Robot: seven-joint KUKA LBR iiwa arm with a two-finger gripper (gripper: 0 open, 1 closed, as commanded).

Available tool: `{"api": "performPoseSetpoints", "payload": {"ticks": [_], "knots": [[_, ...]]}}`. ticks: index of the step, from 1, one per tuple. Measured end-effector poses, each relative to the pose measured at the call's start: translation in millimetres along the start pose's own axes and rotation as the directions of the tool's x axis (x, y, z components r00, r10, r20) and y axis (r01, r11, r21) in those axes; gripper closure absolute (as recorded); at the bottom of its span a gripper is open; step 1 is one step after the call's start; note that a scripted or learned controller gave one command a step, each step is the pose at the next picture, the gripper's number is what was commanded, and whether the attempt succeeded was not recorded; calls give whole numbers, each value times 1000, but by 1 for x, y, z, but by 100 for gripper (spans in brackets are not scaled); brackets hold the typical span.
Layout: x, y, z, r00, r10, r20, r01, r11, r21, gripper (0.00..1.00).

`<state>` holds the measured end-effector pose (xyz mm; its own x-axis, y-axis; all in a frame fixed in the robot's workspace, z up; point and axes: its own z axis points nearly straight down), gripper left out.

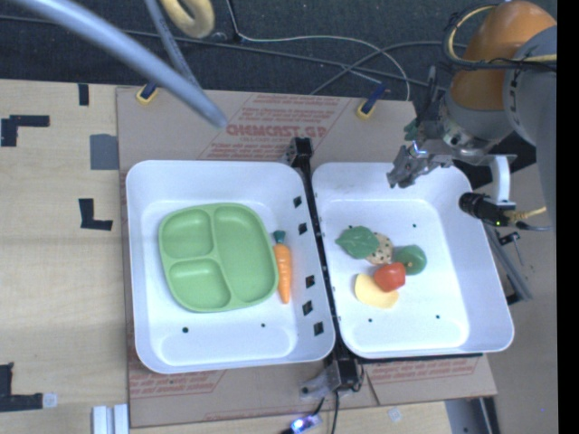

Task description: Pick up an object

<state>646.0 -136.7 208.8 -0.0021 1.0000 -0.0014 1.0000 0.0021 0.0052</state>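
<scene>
Overhead, tool (403, 175) above right bin's (470, 328) far edge (toy food (382, 262) below).

grey arm (534, 80) with rounded orange band, dark metallic wrist block, small dark claw (404, 172) at tip, white bracket and black cylinder with thin cables on side.

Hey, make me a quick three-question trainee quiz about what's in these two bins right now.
1. True or false: the carrot lies inside the green tray.
2. Which bin holds the red tomato: A left bin, B right bin?
3. Fill in: the gripper hovers over the right bin's ___ edge, far or near.

Key: 1 false, it lies beside the tray; 2 B; 3 far.
</scene>
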Motion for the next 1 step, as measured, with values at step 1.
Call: {"api": "performPoseSetpoints", "payload": {"ticks": [1], "knots": [[1,1,-28,1000,0,-1,0,1000,3,100]]}}
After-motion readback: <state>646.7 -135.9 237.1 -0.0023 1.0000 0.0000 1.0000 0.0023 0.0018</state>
